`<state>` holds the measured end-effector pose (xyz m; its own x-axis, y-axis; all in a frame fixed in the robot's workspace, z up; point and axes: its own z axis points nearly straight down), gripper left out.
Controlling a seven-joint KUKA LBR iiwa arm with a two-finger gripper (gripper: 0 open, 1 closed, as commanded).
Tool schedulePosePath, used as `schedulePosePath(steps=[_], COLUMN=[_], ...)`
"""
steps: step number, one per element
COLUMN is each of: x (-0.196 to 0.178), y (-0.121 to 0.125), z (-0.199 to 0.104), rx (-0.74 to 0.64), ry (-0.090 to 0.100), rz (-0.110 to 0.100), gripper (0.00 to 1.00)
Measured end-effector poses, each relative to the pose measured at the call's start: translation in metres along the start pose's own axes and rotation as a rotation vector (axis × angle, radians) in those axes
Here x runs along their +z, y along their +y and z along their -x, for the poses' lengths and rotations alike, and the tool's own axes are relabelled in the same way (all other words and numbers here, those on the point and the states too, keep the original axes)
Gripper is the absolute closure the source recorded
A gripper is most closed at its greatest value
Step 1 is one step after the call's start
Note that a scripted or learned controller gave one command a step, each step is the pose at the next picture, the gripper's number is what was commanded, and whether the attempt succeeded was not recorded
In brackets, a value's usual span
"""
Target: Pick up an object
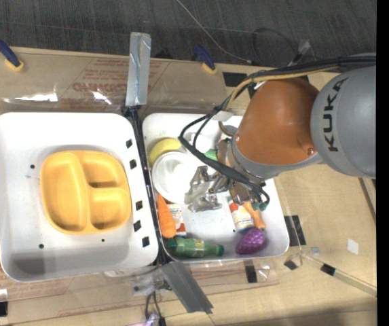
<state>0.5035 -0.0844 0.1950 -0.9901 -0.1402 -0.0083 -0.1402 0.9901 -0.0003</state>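
Note:
My gripper (203, 194) hangs low in the middle of the right bin (281, 231), under the orange band of the arm. Its metal fingers sit just right of a white bowl (170, 174) and left of a small red and white bottle (238, 217). Around it lie a yellow item (163, 147) at the back left, an orange carrot (165, 217) along the left wall, a green bottle (193, 248) at the front, and a purple bunch of grapes (250, 241) at the front right. I see nothing clearly between the fingers.
The left bin (11, 182) holds a yellow divided tray (85, 189). A taped divider (138, 73) runs between the bins. The arm's body (282, 124) covers the right bin's back right part, with black cables looping over it.

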Motion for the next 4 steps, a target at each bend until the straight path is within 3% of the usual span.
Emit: schedulePosePath(steps=[1,2,3,4], x=[-0.098,-0.132,-0.092,-0.114], y=[-0.006,-0.062,-0.003,-0.057], z=[0.04,0.143,0.069,0.108], rx=[0.316,0.295,0.374,0.202], ry=[0.001,0.004,0.007,0.004], rz=[-0.003,-0.003,-0.001,-0.003], gripper=[1.0,1.0,1.0,1.0])
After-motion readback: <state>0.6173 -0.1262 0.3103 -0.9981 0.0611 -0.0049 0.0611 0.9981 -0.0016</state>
